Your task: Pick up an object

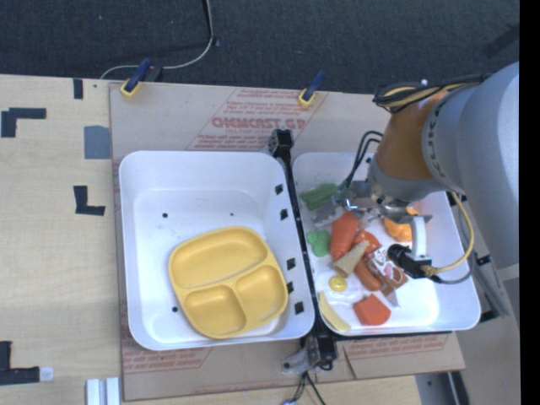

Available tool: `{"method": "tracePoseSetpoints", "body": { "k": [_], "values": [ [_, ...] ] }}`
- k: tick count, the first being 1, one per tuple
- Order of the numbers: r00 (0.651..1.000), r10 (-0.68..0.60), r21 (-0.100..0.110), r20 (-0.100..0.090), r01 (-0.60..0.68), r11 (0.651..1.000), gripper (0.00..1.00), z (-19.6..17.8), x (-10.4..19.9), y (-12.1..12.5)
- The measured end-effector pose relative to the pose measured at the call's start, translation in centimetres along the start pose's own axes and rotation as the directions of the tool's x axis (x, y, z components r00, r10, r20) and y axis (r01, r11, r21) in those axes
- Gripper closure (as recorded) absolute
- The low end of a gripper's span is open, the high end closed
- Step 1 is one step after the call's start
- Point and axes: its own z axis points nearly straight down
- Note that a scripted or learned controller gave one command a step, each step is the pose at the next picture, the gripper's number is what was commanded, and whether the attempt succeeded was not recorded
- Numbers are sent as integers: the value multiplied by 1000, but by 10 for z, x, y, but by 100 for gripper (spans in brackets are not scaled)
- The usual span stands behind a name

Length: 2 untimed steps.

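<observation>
The right white bin (451, 315) holds a heap of toy food. In it lie an orange carrot-shaped piece (342, 233), a dark green piece (319, 197), a small round green piece (318, 243), a red wedge (372, 310), a fried egg (337, 284) and a pale yellow strip (332, 315). My gripper (361, 202) is low in this bin, just above the carrot-shaped piece and to the right of the dark green piece. The wrist hides what lies under it.
A yellow divided plate (228, 281) lies in the left bin (143, 184). A black divider clip (281, 144) sits where the two bins meet. The grey and orange arm (439, 142) covers the right bin's far right corner. Cables (456, 260) loop over its right side.
</observation>
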Motion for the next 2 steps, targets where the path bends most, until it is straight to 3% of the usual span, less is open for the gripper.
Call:
{"method": "tracePoseSetpoints", "body": {
  "k": [1, 2],
  "values": [
    [1000, -1, -1, 0, 1, 1000, 0, -16, -20, 57],
    [1000, 1, 1, -1, -1, 1000, 0, 0, -16, -10]
  ]
}}
